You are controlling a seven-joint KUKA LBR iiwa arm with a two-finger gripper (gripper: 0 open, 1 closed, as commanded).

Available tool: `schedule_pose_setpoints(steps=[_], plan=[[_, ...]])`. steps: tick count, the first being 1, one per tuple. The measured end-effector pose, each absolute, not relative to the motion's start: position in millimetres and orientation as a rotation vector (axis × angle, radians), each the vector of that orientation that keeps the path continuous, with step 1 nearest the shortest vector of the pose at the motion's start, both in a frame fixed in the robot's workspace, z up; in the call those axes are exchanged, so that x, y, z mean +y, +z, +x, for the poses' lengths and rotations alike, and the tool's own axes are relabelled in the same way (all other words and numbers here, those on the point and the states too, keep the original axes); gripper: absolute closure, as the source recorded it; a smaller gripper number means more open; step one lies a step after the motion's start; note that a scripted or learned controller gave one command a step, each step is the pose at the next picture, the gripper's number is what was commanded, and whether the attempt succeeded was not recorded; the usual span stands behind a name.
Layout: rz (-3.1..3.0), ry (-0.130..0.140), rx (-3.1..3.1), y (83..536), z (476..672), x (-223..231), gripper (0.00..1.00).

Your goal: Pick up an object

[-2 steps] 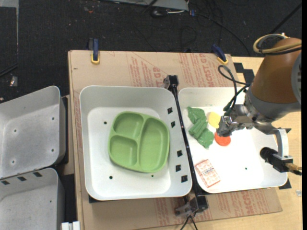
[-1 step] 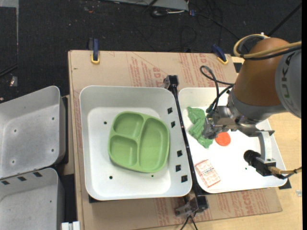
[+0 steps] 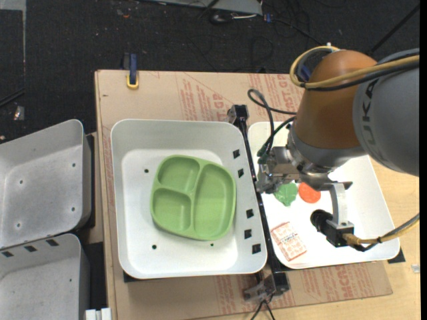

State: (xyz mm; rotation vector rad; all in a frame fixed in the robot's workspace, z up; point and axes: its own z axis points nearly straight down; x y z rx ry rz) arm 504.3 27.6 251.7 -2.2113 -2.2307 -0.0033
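- From my seat I see the arm's wrist hanging low over the right bin, with the end effector at that bin's left edge, just beside the divider between the two bins.
- The wrist's bulk covers the tip, so I cannot tell whether the end effector is released or clenched, or whether anything is in it.
- The candidates sit close together under the wrist: a small green object, an orange object touching or nearly touching it, and a red-and-white packet lying flat nearer the front of the bin.
- The left bin carries a green divided plate, well apart from the arm.
- My guess is that the green object is the target, since it lies nearest the tip.
- Risk one: green and orange are so close that a closing grasp may shove one aside or pinch both.
- Risk two: the tip is hard against the bin wall, so a descent may strike the rim instead of the object.
- Risk three: the black cable-fed module on the arm hangs near the packet and could drag it.
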Motion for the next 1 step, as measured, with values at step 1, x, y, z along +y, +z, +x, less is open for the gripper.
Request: schedule_pose_setpoints(steps=[1], plan=[[-2.211,-0.001,-2.23,246.2,507.3,82.5,1.0]])
